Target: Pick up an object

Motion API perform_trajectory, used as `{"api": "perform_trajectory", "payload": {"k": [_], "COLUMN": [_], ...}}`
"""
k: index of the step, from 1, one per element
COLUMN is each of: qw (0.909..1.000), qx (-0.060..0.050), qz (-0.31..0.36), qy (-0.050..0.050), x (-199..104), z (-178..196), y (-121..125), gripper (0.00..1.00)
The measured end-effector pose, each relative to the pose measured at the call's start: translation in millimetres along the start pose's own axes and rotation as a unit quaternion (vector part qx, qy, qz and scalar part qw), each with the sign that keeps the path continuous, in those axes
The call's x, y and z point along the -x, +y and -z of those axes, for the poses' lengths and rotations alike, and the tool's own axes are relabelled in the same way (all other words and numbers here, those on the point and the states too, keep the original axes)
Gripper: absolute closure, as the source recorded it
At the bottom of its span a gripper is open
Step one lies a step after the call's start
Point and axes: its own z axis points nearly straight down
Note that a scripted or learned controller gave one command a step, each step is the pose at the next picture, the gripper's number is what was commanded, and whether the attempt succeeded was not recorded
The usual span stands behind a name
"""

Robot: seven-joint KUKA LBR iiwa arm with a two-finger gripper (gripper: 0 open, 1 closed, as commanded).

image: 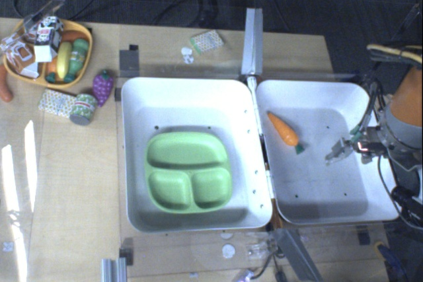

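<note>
I see the tool (336, 151) low over the right bin (317, 208), near its right side, and the grey arm (403, 122) comes in from the right edge of the view with its orange band just visible. The tool looks small and blurred here, so I cannot tell if it is wide or narrow, and I see nothing between its tips. It points to the left, toward the middle of the bin.

A little to the left of the tool, and apart from it, lies the carrot (285, 131), an orange toy with a small green end. It lies flat on the bin floor at a slant, its pointed end toward the upper left and its green end toward the tool. It does not touch the tool.

In the left bin (132, 142) I see a green plate (189, 170) with three compartments, flat on the floor of the bin.

Further out, on the desk (59, 195) at the far left, a yellow bowl (82, 63) holds several toy foods. Just beside it I see a purple bunch of grapes (102, 86) and a small can (83, 108) on its side.
</note>
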Motion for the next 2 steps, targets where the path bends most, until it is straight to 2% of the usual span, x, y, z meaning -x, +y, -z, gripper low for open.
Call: {"api": "perform_trajectory", "payload": {"k": [1, 2], "qw": [1.0, 0.9998], "qx": [0.001, 0.001], "qz": [0.002, 0.019], "qy": [0.0, -0.001], "x": [-1, -6], "z": [10, 166], "y": [2, 56], "gripper": [1.0, 1.0]}}
